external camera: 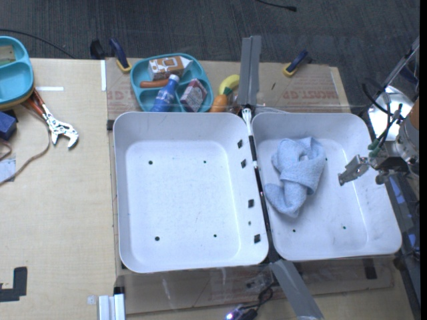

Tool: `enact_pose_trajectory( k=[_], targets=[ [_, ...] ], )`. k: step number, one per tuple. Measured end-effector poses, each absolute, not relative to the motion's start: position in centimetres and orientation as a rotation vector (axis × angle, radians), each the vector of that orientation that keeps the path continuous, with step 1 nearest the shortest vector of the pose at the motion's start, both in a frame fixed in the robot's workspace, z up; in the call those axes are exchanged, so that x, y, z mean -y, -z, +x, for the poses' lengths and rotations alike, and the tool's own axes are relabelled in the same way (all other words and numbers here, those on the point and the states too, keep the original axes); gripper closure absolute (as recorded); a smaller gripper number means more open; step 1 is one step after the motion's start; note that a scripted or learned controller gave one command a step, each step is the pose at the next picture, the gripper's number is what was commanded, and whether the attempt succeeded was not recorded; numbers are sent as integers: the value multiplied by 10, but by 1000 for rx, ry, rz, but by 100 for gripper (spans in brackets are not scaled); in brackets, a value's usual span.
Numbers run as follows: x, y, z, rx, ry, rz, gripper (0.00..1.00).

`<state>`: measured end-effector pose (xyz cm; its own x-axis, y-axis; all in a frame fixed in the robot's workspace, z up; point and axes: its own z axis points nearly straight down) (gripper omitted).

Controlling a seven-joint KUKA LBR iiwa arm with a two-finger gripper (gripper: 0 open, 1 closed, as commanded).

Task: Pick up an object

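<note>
Towel [297, 173]: soft pale-blue terry cloth, matt, nubbly. Both bins [180, 192]: smooth white plastic, slight sheen. Bench [60, 212]: pale matt wood. Wrench [59, 131] near bench's left edge: shiny metal. Tray [140, 79] at far edge: glossy teal plastic.

We see a light wooden desk [60, 212]. On it two shallow white bins stand side by side, the left bin [120, 199] and the right bin [380, 239], touching at the middle. Behind them lies a teal divided tray [140, 79]. At the far left rests a wrench [59, 129], near another teal tray [17, 79] at the edge.
</note>
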<state>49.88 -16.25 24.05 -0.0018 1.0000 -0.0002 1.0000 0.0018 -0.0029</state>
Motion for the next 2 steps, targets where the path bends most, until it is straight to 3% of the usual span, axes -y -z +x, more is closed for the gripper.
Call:
enact_pose_trajectory(
  k=[1,2],
  targets=[
    [108,-138,536,2357,-4,-2072,0],
    [108,-94,547,2392,4,-2040,0]
  ],
)
